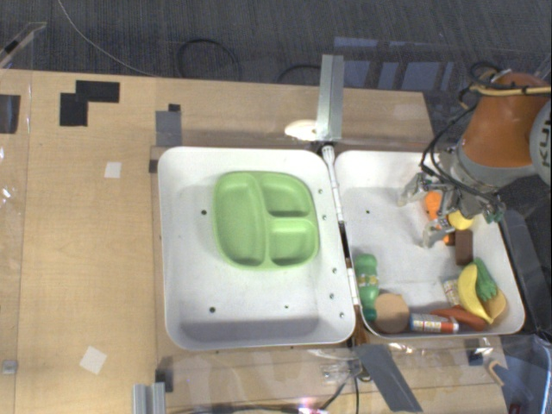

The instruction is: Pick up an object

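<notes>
My gripper (446, 216) hangs low in the right bin (379, 188), upper right of the frame, over small orange and yellow toys (448, 214); its opening I cannot tell. More toys, including a banana (468, 290), cluster along the bin's lower edge, within my reach.

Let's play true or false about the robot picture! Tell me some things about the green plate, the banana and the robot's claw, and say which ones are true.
1. The green divided plate lies in the left bin. True.
2. The banana lies on the green plate. False: it lies in the right bin, near its right-hand front corner.
3. The gripper hangs over the right bin. True.
4. The plate has toys piled in it. False: its compartments hold nothing.
5. The arm has an orange band above the wrist. True.
6. The green toy sits by the right bin's far wall. False: it sits by the bin's left wall, just above a brown round toy.
</notes>
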`<state>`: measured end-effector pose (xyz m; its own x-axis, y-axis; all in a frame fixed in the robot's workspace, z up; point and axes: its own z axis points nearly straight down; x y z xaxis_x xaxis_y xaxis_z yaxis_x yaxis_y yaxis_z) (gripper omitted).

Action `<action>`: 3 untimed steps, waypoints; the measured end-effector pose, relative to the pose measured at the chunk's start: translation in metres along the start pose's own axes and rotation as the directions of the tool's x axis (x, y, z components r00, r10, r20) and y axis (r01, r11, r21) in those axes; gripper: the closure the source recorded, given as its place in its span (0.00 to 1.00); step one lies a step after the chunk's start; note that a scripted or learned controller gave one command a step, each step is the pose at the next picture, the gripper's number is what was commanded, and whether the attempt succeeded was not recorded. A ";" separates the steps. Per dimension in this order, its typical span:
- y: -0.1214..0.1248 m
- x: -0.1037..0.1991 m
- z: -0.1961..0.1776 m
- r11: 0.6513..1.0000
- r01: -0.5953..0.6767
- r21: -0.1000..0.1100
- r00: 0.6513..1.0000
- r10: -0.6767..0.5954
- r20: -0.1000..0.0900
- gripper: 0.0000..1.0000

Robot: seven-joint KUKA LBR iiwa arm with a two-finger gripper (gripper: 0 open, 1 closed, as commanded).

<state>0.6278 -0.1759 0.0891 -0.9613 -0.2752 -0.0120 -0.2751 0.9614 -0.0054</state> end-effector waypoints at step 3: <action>-0.015 -0.046 -0.198 0.994 -0.107 0.006 0.994 0.107 0.015 1.00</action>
<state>0.6734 -0.1770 0.2880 -0.9849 -0.1710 -0.0274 -0.1707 0.9853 -0.0098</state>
